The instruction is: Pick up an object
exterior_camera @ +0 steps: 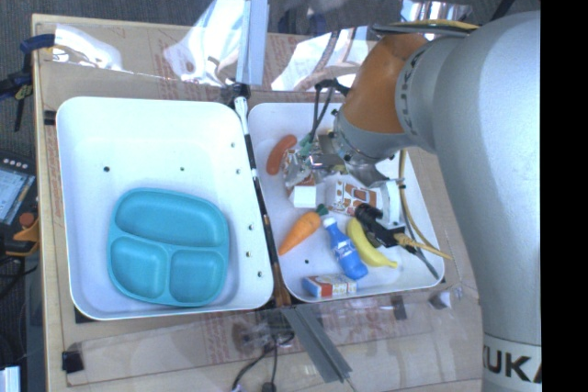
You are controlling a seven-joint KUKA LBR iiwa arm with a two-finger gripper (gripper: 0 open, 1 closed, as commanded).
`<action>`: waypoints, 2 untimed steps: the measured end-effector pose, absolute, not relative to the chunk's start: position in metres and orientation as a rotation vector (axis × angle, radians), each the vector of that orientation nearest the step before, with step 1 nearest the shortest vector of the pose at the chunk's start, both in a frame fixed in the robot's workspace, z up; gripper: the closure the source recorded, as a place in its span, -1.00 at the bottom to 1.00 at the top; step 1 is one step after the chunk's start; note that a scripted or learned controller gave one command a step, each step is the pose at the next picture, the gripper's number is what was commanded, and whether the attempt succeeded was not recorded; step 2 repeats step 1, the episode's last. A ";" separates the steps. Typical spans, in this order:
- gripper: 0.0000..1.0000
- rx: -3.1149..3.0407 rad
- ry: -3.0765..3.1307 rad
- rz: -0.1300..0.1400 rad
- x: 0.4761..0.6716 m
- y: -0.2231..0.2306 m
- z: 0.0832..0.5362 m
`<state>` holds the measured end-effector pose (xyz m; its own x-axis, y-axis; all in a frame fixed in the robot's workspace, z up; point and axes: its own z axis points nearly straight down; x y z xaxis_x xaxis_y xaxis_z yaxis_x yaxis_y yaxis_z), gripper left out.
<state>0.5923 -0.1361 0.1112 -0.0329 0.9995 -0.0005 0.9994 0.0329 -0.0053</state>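
The right bin (418, 197) holds several small objects. An orange-red sausage (279, 153) lies near its upper left. Below it are a small white block (303, 196), a carton with red print (354, 194), an orange carrot (300, 232), a blue bottle (344, 249), a yellow banana (367, 245) and a small red and white box (329, 286) by the front wall. My gripper (306, 164) is low in this bin, just right of the sausage and right above the white block. The wrist hides what lies under it.
The left bin (83, 133) holds a blue divided tray (170, 245) in its front half. Crumpled plastic bags (207, 41) and a metal bar (253, 32) lie behind the bins. The big grey arm covers the right side of the bench.
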 end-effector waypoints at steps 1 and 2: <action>1.00 -2.067 -2.363 0.001 0.623 -0.050 0.229; 1.00 -2.067 -2.363 0.001 0.623 -0.050 0.229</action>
